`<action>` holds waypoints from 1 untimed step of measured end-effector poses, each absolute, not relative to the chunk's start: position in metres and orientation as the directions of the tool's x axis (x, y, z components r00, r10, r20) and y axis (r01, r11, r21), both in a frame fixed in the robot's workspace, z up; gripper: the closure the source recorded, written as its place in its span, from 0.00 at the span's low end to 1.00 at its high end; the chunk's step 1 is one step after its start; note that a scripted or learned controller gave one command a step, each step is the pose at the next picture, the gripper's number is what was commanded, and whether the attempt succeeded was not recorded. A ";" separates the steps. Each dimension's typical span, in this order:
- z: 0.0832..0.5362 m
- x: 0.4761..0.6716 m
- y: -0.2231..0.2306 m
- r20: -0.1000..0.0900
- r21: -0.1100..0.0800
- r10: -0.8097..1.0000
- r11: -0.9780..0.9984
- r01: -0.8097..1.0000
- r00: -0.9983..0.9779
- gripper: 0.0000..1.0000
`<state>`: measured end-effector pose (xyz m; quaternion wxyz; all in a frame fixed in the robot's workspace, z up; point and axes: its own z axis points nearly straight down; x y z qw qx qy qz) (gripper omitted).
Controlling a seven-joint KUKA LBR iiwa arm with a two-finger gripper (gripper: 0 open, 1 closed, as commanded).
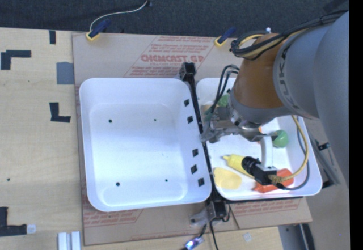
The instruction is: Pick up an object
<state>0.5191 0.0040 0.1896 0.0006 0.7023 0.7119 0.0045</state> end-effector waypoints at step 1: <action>0.402 0.600 0.038 0.001 0.020 1.000 0.006 1.000 -0.006 1.00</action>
